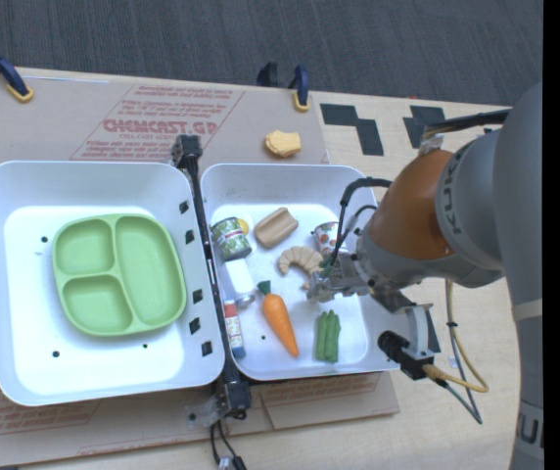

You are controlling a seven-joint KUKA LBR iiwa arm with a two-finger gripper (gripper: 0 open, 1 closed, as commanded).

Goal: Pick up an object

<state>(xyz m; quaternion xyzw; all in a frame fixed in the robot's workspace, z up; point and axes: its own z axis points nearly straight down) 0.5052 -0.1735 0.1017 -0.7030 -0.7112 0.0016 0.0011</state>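
The right bin [260,177] holds several toy foods: an orange carrot [279,323], a green pea pod [327,336], a tan croissant [298,258], a brown bread piece [274,226] and a green can [229,238]. My gripper [321,282] is low inside this bin, just right of the croissant and directly above the pea pod's top end. The arm's orange band [412,213] hides the bin's right side. A small red-and-white item [324,233] peeks out beside the wrist.
The left bin [6,189] holds a green divided plate [118,272]. A small bottle [232,327] and a white piece [242,286] lie along the right bin's left wall. A yellow toy [282,144] sits on the cardboard behind the bins.
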